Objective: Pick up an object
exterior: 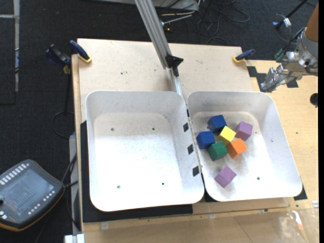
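My jaws (271, 79) hang at the two o'clock corner of the bench (131, 65), outside the right bin (283, 151), and I cannot tell whether they are spread or pressed together (too small and blurred). The blocks sit bunched in that bin: two blue cubes (216, 122) (205, 139), a yellow cube (227, 134), a green cube (218, 150), an orange cube (236, 147) and a purple cube (244, 130) touching or nearly so, with a second purple cube (225, 176) apart at six o'clock. The left bin (96, 135) lies beside it. The risk, I judge, is the crowding: coming down on the cluster, I could land on a neighbour's top or nudge blocks aside. The lone purple cube looks safer.
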Robot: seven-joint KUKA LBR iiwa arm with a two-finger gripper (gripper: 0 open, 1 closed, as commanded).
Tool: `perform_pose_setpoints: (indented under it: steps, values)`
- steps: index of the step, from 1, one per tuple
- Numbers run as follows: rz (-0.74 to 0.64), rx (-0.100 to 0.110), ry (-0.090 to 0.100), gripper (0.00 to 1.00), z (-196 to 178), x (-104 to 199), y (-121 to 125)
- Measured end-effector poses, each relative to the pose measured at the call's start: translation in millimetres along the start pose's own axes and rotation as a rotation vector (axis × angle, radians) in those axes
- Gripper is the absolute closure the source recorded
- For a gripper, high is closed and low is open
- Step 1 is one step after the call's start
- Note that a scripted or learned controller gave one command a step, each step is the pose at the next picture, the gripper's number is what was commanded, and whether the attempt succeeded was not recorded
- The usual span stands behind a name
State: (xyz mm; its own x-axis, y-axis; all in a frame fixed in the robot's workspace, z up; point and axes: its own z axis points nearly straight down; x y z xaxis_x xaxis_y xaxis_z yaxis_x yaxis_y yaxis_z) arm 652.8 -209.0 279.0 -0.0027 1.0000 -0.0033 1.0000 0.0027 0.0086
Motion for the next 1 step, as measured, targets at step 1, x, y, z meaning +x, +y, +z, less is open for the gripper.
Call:
perform_pose_setpoints:
  steps: [1]
  values:
    - [-0.005, 0.007, 0.005, 1.00, -4.4, 57.6, 3.2]
